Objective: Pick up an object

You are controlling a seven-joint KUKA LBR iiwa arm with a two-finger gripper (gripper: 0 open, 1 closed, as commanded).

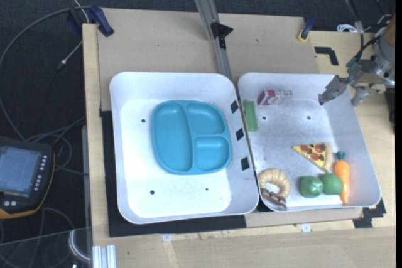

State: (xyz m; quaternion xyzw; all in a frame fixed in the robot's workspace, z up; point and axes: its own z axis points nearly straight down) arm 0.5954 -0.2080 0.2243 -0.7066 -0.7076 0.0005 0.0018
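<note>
Bins: two shallow white ones side by side on the wooden bench (276, 41), the left bin (129, 97) and the right bin (358, 135).
Left bin contents: one blue divided plate (188, 135) with three compartments, lying flat near the middle.
Right bin contents: seven objects in all.
Pink-and-white packet (274, 96): one, near the bin's far wall.
Green stick-shaped piece (250, 115): one, along the left wall.
Pizza slice (314, 153): one toy slice, right of the bin's middle.
Carrot (342, 177): one, orange with a green top, just right of the pizza slice.
Green round pieces (320, 186): two, touching each other, beside the carrot at the near wall.
Pastry-like ring (274, 184): one, tan with a dark end, in the near left corner.
Arm: one, at the right edge, over the right bin's far right corner.
Gripper (342, 90): one, its two fingers spread apart with nothing between them, above the bin's rim, well apart from every object.
</note>
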